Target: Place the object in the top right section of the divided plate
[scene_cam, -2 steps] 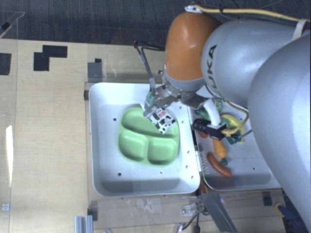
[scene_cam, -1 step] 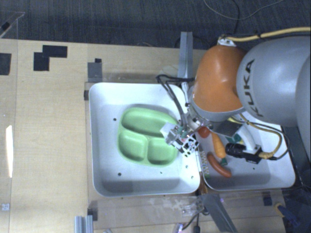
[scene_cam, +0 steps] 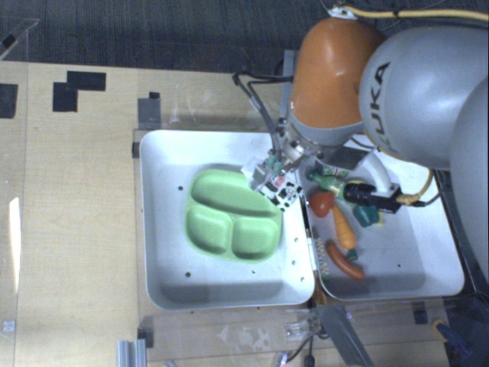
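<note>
Hovering at the green divided plate's (scene_cam: 229, 220) upper right edge, the gripper (scene_cam: 276, 180) state cannot be determined; its small object looks light.

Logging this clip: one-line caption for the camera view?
Grey arm's hand over green divided plastic plate's right rim; toy vegetables in right bin.

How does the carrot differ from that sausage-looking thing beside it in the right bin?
The carrot is orange and tapered; the sausage is red-brown, even in thickness and slightly curved. The carrot stands nearly upright in the camera view, while the sausage slants below it. Both are small toy foods lying in the right bin.
</note>
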You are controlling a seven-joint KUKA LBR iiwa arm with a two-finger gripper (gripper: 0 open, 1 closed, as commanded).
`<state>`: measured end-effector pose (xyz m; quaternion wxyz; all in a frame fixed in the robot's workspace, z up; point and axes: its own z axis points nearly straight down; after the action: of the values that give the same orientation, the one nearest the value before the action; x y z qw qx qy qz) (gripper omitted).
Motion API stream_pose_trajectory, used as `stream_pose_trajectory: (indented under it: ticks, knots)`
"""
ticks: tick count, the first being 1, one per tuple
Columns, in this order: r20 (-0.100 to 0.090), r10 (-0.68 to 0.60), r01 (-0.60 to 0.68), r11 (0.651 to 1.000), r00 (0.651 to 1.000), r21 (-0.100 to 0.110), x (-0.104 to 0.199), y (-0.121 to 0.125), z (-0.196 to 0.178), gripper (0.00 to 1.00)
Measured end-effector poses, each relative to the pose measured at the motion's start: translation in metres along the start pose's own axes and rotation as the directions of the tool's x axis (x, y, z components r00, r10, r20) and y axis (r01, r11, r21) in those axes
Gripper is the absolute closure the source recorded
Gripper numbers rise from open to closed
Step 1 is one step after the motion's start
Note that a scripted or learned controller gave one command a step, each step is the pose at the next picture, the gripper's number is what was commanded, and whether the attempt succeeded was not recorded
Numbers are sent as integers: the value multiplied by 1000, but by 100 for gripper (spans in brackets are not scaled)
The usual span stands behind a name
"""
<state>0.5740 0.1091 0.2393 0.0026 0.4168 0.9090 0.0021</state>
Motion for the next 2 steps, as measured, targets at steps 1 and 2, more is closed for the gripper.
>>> stream_pose_trajectory:
  ticks: [1, 2]
  knots:
    - [-1, -80, 80, 997, 997, 0, 22, 54, 31, 100]
    - [-1, -62, 62, 998, 998, 1, 37, -23, -17, 100]
